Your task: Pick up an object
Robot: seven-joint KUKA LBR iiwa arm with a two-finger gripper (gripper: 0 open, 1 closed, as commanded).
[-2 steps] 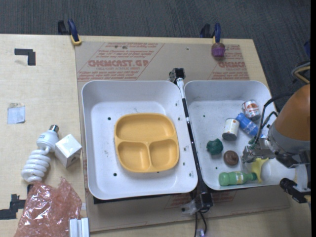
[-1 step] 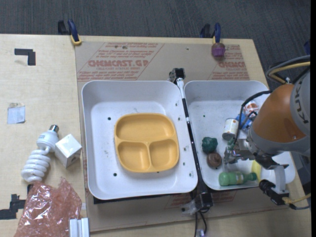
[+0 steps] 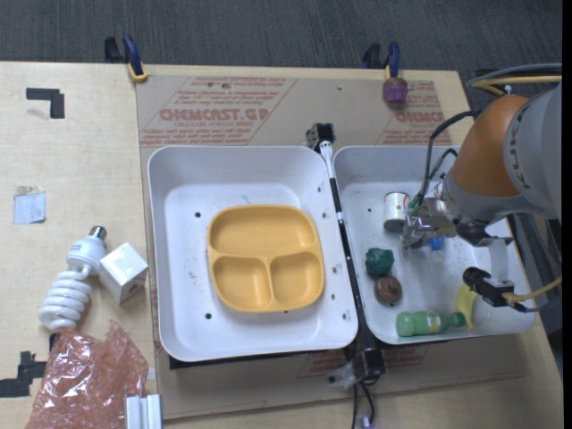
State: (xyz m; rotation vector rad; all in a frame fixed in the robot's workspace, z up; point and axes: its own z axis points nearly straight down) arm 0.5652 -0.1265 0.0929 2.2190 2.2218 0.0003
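The hand (image 3: 416,229) hangs low in the right white bin (image 3: 357,172), beside a small white cylinder (image 3: 395,209); whether it is open or gripping anything I cannot tell

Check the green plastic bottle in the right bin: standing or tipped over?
Tipped over. The green plastic bottle lies on its side along the right bin's near wall.

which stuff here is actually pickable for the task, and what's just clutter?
In play, right bin: gripper, white cylinder, dark green lump, brown ball, green bottle.

Lying about: yellow tray in left bin, light bulb, white cube, plastic wrap.
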